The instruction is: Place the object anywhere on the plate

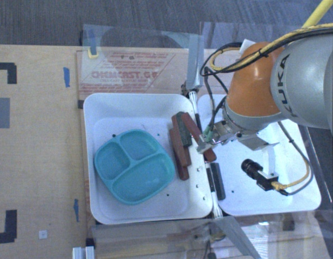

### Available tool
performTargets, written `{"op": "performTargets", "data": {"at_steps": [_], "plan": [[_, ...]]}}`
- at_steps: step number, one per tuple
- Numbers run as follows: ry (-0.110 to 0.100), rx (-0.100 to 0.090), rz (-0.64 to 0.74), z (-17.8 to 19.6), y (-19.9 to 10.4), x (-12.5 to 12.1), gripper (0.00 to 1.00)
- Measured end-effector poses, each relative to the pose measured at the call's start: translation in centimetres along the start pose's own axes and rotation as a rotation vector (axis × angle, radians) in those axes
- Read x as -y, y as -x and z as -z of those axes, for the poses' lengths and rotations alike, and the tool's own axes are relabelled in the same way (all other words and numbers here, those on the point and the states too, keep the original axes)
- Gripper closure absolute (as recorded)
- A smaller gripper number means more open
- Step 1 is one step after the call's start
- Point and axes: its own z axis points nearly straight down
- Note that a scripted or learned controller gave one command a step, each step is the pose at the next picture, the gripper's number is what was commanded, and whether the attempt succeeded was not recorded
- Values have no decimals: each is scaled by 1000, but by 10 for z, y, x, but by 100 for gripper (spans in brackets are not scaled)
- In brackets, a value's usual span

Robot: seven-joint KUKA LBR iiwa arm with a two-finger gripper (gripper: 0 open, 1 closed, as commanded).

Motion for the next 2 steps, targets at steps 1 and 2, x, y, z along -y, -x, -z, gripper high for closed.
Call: {"op": "performTargets", "data": {"at_steps": [1, 2], "plan": [[-1, 0, 170, 0, -69, 18, 100], [34, 9, 251, -75, -107, 12, 100]]}}
